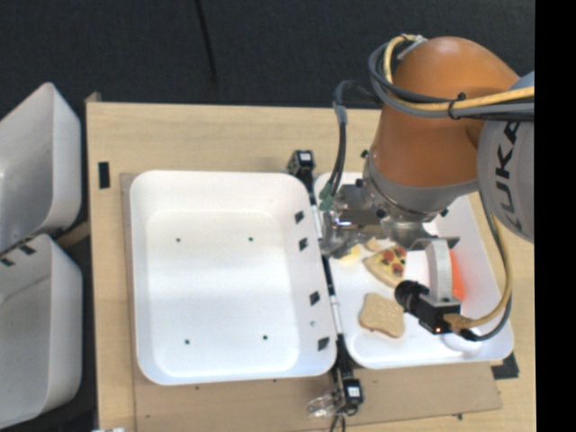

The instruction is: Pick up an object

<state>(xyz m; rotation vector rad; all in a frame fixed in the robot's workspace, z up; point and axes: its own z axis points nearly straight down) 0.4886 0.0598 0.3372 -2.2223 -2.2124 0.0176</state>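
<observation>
Currently the gripper [345,228] is positioned low over the left edge of the right bin [423,358], just beside the seam where the two bins meet. The wrist housing and the orange band [432,106] stand above it and cover it from the camera, so it cannot be determined whether the gripper is wide or narrow. No item is seen held in it.

Candidate objects, all in the right bin:
- A tan bread slice [382,316] lies flat on the bin floor in the lower centre of the frame's right half, apart from the gripper.
- A pale pizza-like wedge with red spots [390,264] lies just above the bread slice, near the gripper and partly under the wrist.
- An orange piece [458,277] lies to the right of the wedge; its shape is partly hidden.

The left bin [216,277] occupies the centre of the frame. Its floor shows four small dark dots. Small black clips [301,216] are spaced along its right rim.

Both bins rest on the light wooden bench [108,331]. Two white moulded shapes [31,169] stand at the frame's left edge.

Lettering: black characters on the grey arm body [508,183] at the right edge are cut off; "U" and "K" are legible.
</observation>
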